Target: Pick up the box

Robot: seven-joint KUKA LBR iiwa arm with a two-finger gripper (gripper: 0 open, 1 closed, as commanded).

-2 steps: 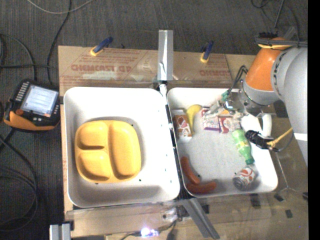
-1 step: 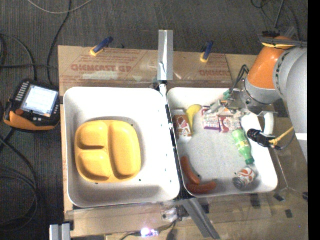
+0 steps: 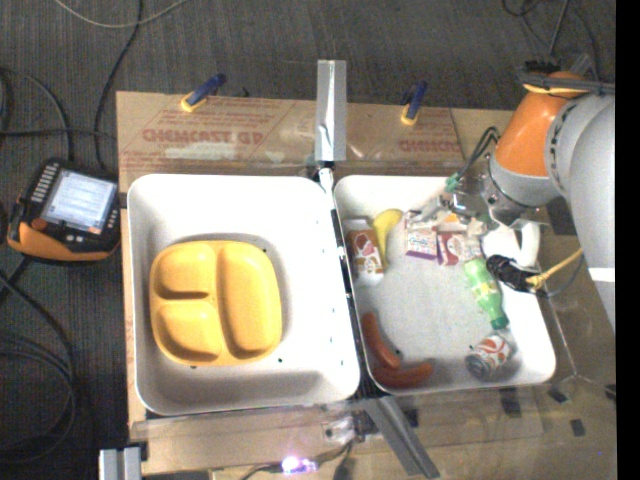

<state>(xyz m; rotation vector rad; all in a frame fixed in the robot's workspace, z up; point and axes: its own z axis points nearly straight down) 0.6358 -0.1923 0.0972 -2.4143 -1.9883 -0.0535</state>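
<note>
Two white bins sit side by side: the left bin holds a yellow divided plate, glossy plastic. The right bin holds the box, white with pink print, unreadable, near its far edge beside a banana, green bottle, can and sausage. The gripper hangs over the box.

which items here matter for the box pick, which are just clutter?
Job:
- small white-and-red cardboard box
- grey two-finger gripper

Clutter:
- yellow divided plastic tray
- yellow banana
- green plastic bottle
- red sausage
- red-and-white can
</note>
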